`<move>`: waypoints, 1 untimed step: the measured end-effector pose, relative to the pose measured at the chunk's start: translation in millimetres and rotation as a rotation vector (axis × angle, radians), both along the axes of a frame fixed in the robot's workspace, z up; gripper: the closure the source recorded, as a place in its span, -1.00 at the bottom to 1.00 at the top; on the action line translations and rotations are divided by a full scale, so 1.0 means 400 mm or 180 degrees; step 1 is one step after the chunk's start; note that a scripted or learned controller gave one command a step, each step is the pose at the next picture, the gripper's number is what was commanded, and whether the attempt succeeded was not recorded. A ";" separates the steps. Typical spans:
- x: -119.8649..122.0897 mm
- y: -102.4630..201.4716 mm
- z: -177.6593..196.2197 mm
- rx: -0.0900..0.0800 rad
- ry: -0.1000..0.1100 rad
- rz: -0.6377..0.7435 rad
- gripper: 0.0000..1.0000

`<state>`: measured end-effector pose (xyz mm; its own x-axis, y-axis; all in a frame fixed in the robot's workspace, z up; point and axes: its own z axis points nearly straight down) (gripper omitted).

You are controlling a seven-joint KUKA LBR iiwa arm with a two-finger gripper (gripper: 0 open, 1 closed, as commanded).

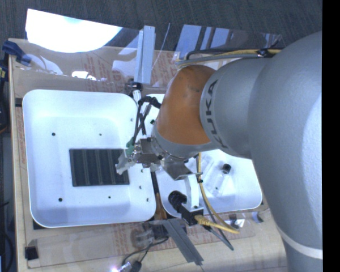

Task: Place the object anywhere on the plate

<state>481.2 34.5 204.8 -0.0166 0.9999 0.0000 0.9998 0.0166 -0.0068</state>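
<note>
A dark ridged rectangular plate (95,167) lies flat in the middle of the left white bin (45,112). My gripper (124,162) hangs at the plate's right edge, just inside the left bin's right wall, below the orange wrist band (181,109). A small green piece (130,146) shows beside the gripper body; I cannot tell whether it is part of the gripper. The arm's bulk hides much of the right bin (243,194), and I cannot make out any object between the fingertips.
A small clear item with a black cap (224,169) lies in the right bin. Black and yellow cables (207,220) trail over that bin's front rim. A metal post (145,52) stands behind the bins, and the bin walls meet under the wrist.
</note>
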 end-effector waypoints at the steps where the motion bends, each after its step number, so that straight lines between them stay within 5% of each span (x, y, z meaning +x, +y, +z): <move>1: 0.018 0.112 -0.035 0.0007 0.0000 0.1240 1.00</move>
